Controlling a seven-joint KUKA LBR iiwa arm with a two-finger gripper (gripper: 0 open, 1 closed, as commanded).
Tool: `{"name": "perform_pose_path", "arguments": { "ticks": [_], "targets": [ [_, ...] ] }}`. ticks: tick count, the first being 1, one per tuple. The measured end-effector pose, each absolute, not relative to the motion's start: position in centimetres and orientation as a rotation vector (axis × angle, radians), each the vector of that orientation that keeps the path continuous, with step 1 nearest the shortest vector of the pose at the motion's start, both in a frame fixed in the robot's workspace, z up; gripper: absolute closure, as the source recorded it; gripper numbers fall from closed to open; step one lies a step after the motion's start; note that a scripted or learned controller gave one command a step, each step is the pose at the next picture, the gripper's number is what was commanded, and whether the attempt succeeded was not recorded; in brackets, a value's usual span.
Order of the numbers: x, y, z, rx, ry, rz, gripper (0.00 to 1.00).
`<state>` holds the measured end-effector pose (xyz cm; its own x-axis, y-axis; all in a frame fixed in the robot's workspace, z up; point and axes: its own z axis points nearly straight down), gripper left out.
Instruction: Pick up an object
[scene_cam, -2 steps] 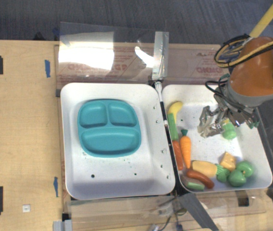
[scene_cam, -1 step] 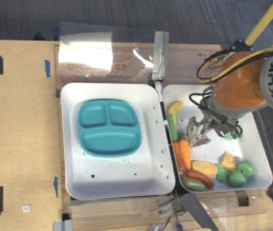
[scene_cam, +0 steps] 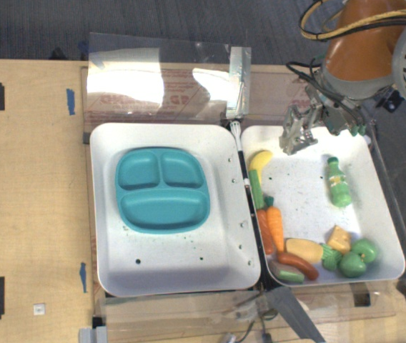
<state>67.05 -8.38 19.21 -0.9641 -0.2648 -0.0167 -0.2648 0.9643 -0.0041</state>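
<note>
Toy foods (scene_cam: 310, 252) are lying piled along the right bin's (scene_cam: 385, 199) near edge; gripper (scene_cam: 297, 140) is hovering above, seemingly empty, grip state unclear.

Left of the claw (scene_cam: 297, 136), a teal plate (scene_cam: 163, 190) sits in a white bin (scene_cam: 110, 263). Below the claw: yellow banana (scene_cam: 259, 161), orange carrot (scene_cam: 274, 225), green bottle (scene_cam: 338, 183), green apple (scene_cam: 353, 263).

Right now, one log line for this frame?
phase: approach | end effector: above right bin far-left corner, nothing seen held | nearest: banana | green bottle: lying mid-bin | left bin: teal plate
</note>
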Motion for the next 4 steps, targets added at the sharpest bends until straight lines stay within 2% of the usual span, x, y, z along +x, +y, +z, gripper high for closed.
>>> {"name": "perform_pose_path", "arguments": {
  "ticks": [1, 2, 3, 4],
  "targets": [
    [66.1, -16.2, 19.5, -1.133, 2.92, -0.006, 1.0],
    [66.6, -17.3, 11.3, -1.178, 2.913, 0.009, 1.0],
    [67.0, -16.9, 9.0, -1.149, 2.912, -0.006, 1.0],
    [67.0, -16.6, 8.9, -1.014, 2.963, -0.002, 1.0]
  ]
}}
